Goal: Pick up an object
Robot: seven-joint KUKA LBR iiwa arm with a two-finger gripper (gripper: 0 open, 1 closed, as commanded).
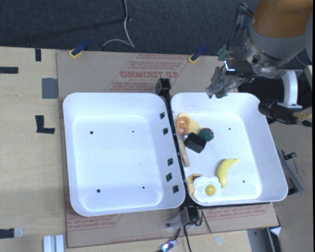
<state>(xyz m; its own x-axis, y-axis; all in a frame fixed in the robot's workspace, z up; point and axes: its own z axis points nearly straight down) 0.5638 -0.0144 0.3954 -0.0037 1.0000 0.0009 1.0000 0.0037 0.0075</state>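
Fried egg (207, 188): nearest me, a toy egg in the right bin (252, 114) at about 7 o'clock of its floor, close against the front wall.
Banana (225, 170): just beyond the egg, near 5 o'clock of the bin's middle, lying apart from the rest with bare white floor around it.
Black block (195, 142): at about 9 o'clock of the bin, next to a wooden stick (183, 154) that runs along the divider side.
Green piece (207, 135): just beside the black block at its 1 o'clock; I can't tell if they touch.
Orange ring (183, 124): farther back, near 10 o'clock, close to the divider.
Left bin (79, 140): beside the right one, on the worktop (21, 151).
Tool (220, 88): farthest off, hanging over the right bin's back rim at about 12 o'clock, with nothing between its fingers that I can see; whether they stand apart or together I cannot tell from here.
Step in hand: I judge this as the approach, with nothing picked yet.
Next move: I'd bring the tool toward 6 o'clock over one item and descend. The banana looks the easiest target, being isolated; the crowded group by the divider risks a bad grip.
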